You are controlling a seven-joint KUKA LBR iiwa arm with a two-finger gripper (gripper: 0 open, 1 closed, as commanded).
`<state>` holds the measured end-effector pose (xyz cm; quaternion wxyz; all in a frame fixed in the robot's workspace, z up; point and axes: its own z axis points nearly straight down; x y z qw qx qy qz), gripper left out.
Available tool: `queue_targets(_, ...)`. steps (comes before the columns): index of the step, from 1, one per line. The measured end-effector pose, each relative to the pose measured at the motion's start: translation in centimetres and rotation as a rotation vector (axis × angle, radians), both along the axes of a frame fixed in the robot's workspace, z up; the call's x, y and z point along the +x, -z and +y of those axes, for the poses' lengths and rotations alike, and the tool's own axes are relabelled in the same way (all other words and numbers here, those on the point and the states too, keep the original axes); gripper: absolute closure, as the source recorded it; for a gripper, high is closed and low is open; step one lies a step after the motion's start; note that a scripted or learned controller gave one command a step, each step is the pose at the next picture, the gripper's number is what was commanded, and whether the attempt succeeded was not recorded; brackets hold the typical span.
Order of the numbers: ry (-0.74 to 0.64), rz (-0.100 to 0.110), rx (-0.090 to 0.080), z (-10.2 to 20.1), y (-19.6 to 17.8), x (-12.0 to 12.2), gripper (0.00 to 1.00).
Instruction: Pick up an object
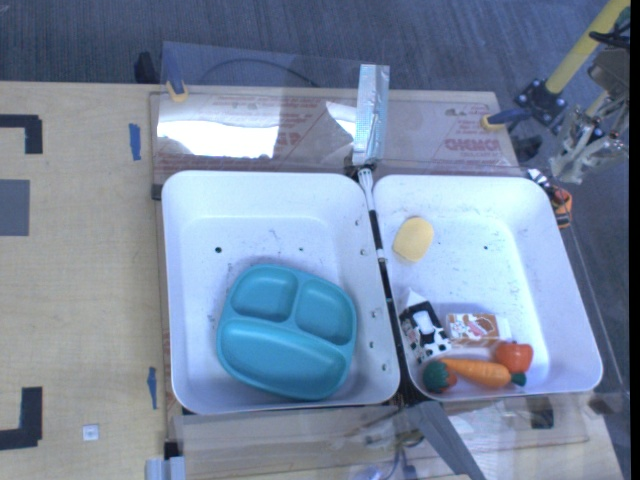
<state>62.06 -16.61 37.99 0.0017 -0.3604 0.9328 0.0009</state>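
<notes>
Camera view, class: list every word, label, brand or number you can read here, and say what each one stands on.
Red print on the clear sheet behind the bins: mirrored and blurred, not readable.
Small packet in the right bin: orange and white label, print too small to read.
Black-and-white item beside it: a pattern, no legible text.
Teal divided plate in the left bin: no text.

I'm looking down on the wooden bench [80, 268], pale and bare across its nine o'clock side apart from a few black corner marks [30, 133] and bits of blue tape [134, 140]. Two shallow white bins sit directly on it, touching along their shared edge: the left bin [190, 203] at centre, the right bin [530, 218] toward three o'clock. At twelve o'clock, just behind both bins, a clear plastic sheet [260, 123] lies across a brown board [450, 128]
</notes>
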Motion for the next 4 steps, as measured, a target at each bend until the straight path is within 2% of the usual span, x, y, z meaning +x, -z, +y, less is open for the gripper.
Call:
queue_targets(1, -0.323, -0.009, -0.005, -5.3, -3.3, -1.5, 1.0)
queue_targets(2, -0.415, -0.006, -0.002, -5.3, -1.2, 3.0, 1.0)
queue_targets(3, -0.721, -0.008, -0.005, -5.5, -2.0, 4.8, 1.0)
queue_targets(4, -0.444, -0.001, 0.001, 0.0, 6.4, 4.7, 1.0)
